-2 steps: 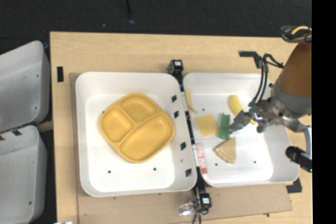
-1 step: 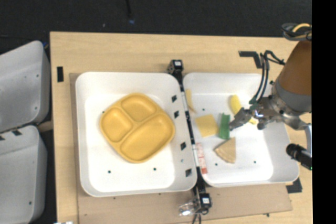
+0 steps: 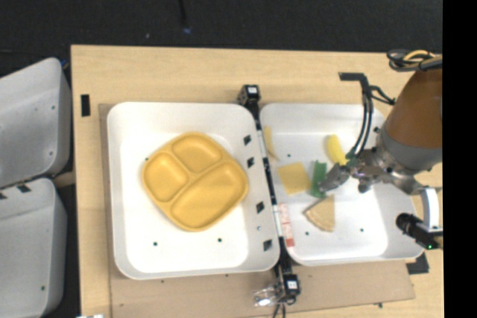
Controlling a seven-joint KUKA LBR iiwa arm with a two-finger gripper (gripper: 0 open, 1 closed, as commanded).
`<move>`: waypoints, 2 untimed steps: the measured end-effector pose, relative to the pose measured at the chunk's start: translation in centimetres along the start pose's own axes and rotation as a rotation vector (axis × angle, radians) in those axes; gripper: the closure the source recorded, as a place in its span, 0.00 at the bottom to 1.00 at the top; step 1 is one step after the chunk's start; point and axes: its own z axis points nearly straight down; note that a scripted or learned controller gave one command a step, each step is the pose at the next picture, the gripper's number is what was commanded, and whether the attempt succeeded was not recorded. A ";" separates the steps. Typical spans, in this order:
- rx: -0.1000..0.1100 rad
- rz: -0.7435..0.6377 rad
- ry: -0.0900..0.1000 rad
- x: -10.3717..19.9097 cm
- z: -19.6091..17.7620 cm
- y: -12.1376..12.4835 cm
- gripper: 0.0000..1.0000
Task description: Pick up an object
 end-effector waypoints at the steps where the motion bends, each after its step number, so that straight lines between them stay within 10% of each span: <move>1: 0.000 0.001 0.000 0.2 4.3 -0.3 0.00; 2: 0.000 0.003 0.000 0.1 7.8 -0.3 0.00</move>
